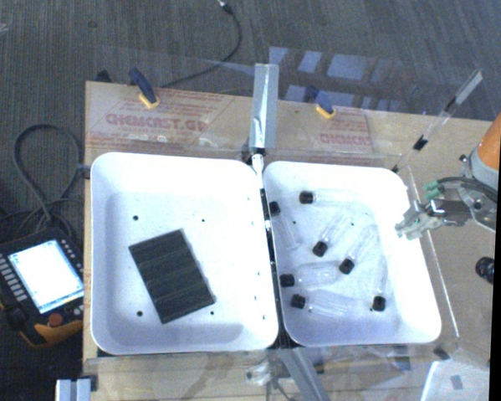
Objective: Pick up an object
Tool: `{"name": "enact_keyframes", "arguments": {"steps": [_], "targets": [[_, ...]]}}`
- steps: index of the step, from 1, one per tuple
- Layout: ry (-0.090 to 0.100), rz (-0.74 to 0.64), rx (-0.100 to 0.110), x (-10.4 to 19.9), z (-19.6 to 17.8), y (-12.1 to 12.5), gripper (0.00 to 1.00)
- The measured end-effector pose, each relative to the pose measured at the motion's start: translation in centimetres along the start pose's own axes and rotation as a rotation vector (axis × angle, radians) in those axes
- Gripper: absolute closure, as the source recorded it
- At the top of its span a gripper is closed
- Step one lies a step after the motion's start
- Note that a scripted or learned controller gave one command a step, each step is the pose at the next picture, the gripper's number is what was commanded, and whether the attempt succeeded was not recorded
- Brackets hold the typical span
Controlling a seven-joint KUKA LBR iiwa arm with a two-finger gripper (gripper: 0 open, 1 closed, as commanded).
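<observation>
Item: clear plastic vials with black caps, several, lying jumbled on the floor of the right bin. Most rest in the bin's middle and lower part; one cap sits near its upper left.

Item: dark ridged panel, flat and rotated at a slant, in the lower middle of the left bin.

Item: my end effector, at the right bin's right rim, upper half, above the wall. The vials lie to its left and lower, apart from it; nothing is between its tips. Whether it is wide or narrow I cannot tell.

Item: teach pendant, screen lit, on the floor left of the table.
</observation>
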State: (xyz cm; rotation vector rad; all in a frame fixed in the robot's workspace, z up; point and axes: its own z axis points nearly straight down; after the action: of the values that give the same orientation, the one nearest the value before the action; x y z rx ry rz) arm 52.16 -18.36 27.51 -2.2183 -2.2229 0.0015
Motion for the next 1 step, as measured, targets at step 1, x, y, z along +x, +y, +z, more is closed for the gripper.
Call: {"name": "enact_keyframes", "arguments": {"steps": [1], "targets": [[0.001, -0.122, 0.001, 4.02, 12.1, 3.43, 0.0]]}}
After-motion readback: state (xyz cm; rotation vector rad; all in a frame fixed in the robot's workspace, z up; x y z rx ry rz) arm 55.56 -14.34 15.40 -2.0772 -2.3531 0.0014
